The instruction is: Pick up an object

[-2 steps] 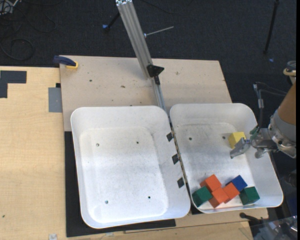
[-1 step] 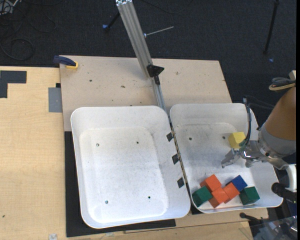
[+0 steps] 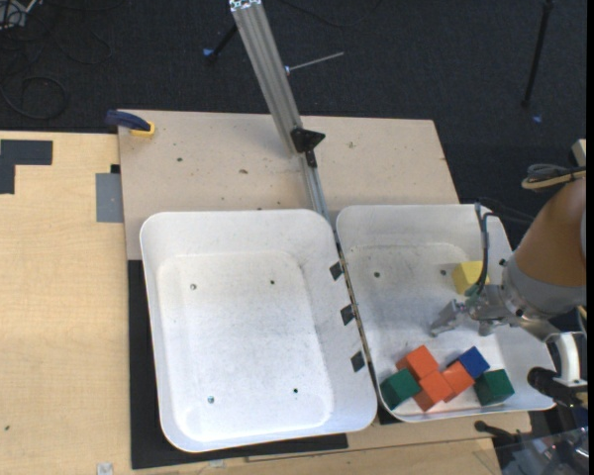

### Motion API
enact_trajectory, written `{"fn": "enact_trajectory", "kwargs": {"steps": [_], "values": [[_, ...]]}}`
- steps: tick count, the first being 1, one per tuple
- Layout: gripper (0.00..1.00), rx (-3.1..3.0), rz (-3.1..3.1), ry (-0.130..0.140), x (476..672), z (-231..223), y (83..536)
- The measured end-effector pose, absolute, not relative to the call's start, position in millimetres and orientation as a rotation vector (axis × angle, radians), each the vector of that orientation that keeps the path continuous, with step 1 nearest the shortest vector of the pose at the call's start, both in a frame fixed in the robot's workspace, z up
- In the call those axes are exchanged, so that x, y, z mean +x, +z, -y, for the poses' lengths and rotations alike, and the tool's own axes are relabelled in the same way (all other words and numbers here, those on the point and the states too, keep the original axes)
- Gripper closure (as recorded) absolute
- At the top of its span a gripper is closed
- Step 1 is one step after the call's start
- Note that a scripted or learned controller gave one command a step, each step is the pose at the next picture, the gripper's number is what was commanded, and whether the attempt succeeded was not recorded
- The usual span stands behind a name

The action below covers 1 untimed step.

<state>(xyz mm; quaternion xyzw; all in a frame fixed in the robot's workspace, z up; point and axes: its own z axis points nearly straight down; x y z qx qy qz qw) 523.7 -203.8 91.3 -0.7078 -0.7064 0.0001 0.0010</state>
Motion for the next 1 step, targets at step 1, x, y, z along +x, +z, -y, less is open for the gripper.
{"fn": "enact_trajectory", "kwargs": {"steps": [1], "values": [[1.00, -2.229, 2.209, -0.001, 523.4, 204.6, 101.9]]}}
